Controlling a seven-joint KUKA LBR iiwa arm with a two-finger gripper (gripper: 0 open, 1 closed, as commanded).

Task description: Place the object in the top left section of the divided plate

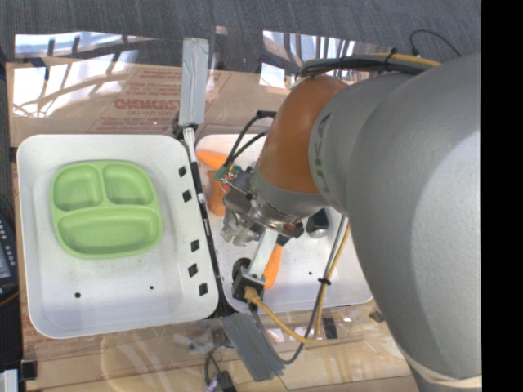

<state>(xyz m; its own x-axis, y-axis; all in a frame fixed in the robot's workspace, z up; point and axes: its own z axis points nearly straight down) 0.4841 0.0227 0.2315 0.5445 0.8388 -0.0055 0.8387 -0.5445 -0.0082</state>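
Orange object (213, 195) | just left of your claw (234, 229), which sits low, seemingly to pick | grip: cannot tell | divided plate (106, 209) well left

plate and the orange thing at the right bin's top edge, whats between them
In the camera view, from plate to orange thing: only bare left bin floor, then the bins' joined rims with black clips.

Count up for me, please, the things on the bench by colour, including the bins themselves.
White bins: 2
Green divided plate: 1
Orange pieces: 3, partly hidden, so perhaps parts of fewer things
Total: 6
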